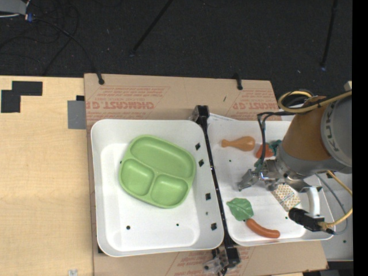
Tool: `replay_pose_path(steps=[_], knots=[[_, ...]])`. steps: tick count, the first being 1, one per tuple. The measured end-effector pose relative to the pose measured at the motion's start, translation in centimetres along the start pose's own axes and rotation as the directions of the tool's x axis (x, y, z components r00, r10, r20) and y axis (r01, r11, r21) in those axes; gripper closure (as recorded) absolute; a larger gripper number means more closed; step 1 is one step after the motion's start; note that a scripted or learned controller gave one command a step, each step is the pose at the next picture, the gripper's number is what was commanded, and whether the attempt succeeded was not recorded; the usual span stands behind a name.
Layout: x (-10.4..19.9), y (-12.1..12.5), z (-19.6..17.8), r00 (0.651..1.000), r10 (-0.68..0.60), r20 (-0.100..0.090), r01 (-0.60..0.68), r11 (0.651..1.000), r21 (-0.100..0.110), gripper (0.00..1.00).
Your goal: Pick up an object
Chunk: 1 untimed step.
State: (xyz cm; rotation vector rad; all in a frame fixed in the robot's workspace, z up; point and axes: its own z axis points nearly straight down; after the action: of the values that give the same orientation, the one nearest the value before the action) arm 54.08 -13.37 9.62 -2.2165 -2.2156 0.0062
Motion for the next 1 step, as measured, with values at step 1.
replay_pose_path(steps=[1], knots=[[0.04,-0.06,0.93,1.000,0.001,0.001,-0.001,1.000,-0.003,0.00]])
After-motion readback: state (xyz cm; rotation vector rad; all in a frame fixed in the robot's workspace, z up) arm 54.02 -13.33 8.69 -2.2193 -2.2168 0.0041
